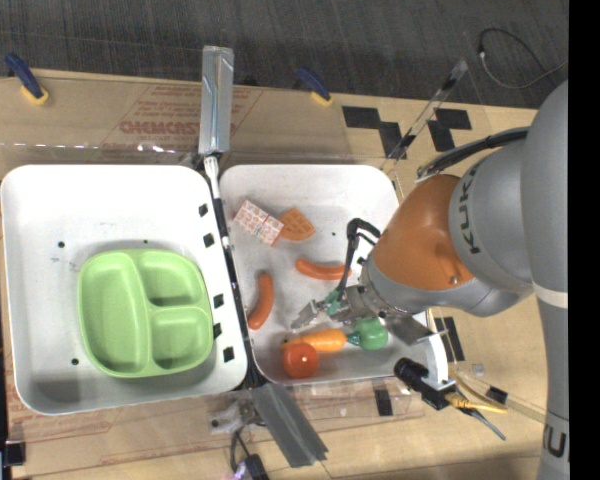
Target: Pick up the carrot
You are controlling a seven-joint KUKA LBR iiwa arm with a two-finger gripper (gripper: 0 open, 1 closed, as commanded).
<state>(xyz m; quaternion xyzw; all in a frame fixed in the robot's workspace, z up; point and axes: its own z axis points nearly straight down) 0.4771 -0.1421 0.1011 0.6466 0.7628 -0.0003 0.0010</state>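
Gripper point(330, 308) low in right bin point(310, 183), near its front edge, just above carrot point(325, 341). Fingers' state: cannot tell, too dark and small. Carrot lies flat by front wall, green top point(372, 336) toward arm, tomato point(301, 359) touching its tip. Two sausages point(261, 300), waffle point(296, 225) farther back. Green tray point(145, 313) in left bin point(40, 198).

An orange carrot point(325, 341) with a green top lies on its side near the front edge of the right-hand white bin point(310, 183), its green end pointing right, its tapered end touching a round red-orange tomato point(301, 359) just beside it
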